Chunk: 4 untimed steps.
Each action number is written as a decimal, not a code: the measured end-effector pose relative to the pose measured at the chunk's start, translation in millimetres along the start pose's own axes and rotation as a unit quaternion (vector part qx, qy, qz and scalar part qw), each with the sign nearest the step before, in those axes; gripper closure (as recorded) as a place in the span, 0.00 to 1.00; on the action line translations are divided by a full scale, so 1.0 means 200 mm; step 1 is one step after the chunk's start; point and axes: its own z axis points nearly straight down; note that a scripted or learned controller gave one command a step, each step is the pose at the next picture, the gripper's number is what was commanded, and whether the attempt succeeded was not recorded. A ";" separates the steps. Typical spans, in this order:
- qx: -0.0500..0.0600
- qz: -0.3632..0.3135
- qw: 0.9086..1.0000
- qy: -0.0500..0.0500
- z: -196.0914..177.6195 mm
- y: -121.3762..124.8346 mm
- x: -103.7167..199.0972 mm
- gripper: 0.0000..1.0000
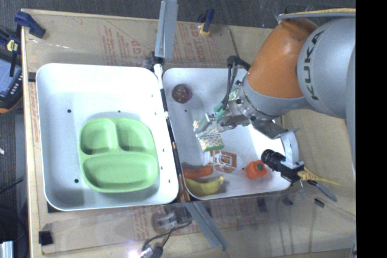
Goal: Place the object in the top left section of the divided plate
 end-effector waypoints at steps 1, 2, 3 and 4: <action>0.001 0.025 1.000 0.000 0.10 0.16 0.33 1.00; 0.001 0.069 0.998 0.000 -0.29 0.33 0.95 1.00; 0.003 -0.059 0.998 -0.001 0.16 0.37 1.12 1.00; 0.002 -0.059 0.998 -0.001 0.16 0.37 1.12 0.00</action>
